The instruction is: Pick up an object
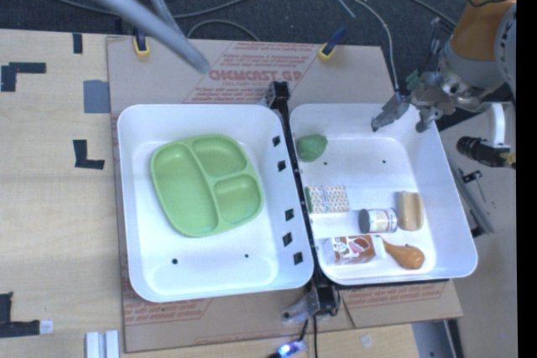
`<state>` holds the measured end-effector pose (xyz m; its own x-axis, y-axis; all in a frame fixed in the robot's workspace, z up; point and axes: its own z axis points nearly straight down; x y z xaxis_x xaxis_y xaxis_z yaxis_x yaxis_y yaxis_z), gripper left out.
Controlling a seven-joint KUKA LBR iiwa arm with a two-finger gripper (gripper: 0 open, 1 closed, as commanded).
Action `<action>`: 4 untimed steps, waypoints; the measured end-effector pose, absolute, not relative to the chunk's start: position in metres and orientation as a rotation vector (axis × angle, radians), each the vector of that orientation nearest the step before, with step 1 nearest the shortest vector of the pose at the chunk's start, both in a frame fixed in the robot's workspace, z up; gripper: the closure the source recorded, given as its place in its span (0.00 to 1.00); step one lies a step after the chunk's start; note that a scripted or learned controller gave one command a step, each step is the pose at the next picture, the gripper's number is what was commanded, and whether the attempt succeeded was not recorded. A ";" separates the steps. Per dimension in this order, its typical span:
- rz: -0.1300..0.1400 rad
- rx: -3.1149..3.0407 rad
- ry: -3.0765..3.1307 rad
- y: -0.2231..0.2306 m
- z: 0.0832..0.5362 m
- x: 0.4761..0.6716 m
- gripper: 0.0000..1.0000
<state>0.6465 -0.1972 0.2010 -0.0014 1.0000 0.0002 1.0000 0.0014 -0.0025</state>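
You are seeing several pickable objects sitting in the right bin: a green lump at its upper left, a patterned packet, a small jar, a tan block, a red-brown packet and an orange piece lower down. The gripper is hovering released at that bin's upper right edge, grasping nothing. A green divided tray is lying in the left bin.

The arm was cut off by the right edge, above the right bin. Inside that bin, print on the small packet and jar was too small to read.
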 end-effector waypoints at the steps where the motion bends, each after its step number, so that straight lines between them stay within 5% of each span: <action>1: 0.008 -2.217 -2.220 -0.199 0.156 0.647 0.00; 3: 0.006 -2.220 -2.223 -0.208 0.084 0.641 0.00; 4: 0.005 -2.220 -2.227 -0.208 0.096 0.642 1.00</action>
<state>0.6421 -0.2083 0.0957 -0.0029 1.0000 -0.0043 1.0000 0.0029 0.0000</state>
